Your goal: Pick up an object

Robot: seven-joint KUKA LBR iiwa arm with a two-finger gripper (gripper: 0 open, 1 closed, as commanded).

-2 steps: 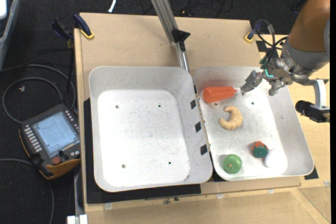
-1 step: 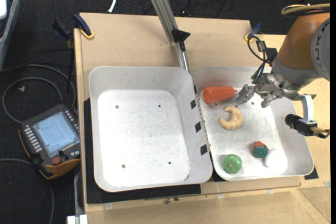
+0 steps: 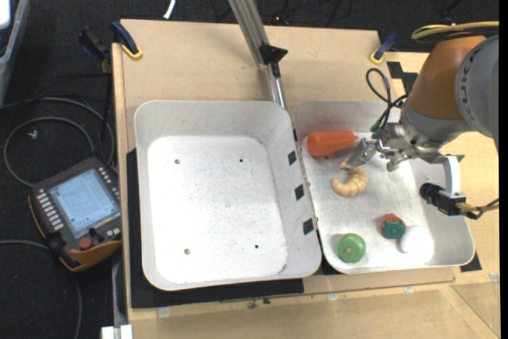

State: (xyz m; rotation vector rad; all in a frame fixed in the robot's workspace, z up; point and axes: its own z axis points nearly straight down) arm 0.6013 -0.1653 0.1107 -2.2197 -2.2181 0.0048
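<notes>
Over the right bin [image 3: 456, 254], claw [image 3: 376, 154] beside orange carrot [image 3: 330, 142], just above tan croissant [image 3: 350, 184], finger spread unclear.

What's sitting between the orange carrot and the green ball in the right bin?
In the camera view, a tan croissant-shaped piece lies between the orange carrot and the green ball. Bare bin floor separates it from the ball.

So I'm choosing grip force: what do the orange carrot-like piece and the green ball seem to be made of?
The orange carrot-like piece looks like smooth molded plastic or rubber: even colour, soft sheen. The green ball also looks like plastic, with a pale glossy highlight on top. Hardness cannot be judged from this view.
</notes>
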